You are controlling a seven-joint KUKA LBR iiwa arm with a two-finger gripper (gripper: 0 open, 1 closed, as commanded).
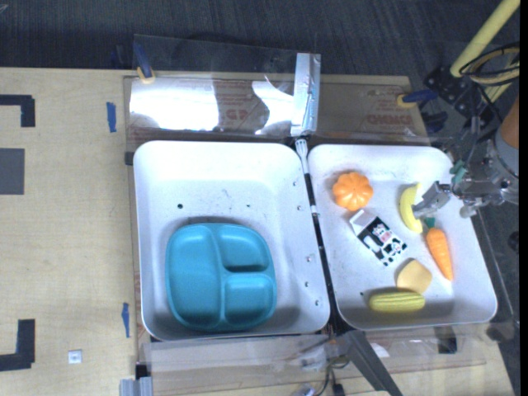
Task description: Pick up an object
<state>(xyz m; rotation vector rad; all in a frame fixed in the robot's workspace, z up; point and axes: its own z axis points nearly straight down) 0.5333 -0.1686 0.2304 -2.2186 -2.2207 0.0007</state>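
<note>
The gripper (441, 195) hovers at the right bin's (483, 308) upper right edge, just beside the yellow banana (407, 206), the likely target since it lies nearest. Whether the gripper is open or closed cannot be told. The carrot (440, 252) lies just below the banana.

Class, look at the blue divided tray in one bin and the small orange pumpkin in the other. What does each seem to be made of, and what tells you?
Blue tray: likely moulded plastic, smooth with a slight sheen; uniform colour, rounded compartment ridges.
Pumpkin: probably toy plastic or rubber; even orange, soft ribs. The look leaves open which one.
</note>
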